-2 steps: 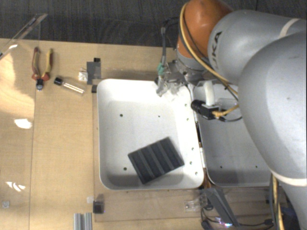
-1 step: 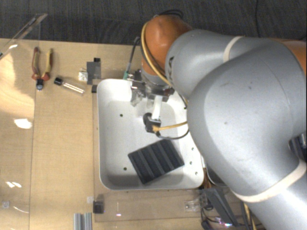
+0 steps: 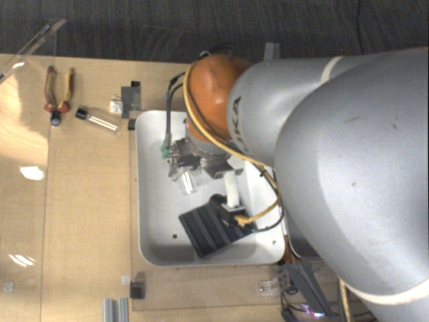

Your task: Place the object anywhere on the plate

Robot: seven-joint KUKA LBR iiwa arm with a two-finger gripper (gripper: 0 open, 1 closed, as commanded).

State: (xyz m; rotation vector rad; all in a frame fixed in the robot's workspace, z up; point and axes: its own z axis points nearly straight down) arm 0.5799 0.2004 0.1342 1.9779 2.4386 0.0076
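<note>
White bin [image 3: 151, 200] under the arm, holding a black ribbed block [image 3: 209, 230] just below the gripper [image 3: 201, 176], near the bin's lower wall. Lying flat, long axis slanting from lower left to upper right. Can't tell whether the gripper is open or closed. Wooden bench [image 3: 80, 213] all round; pliers [image 3: 57, 91] and vial [image 3: 97, 119] well off to the gripper's upper left, dark carpet [image 3: 201, 12] beyond.
</note>
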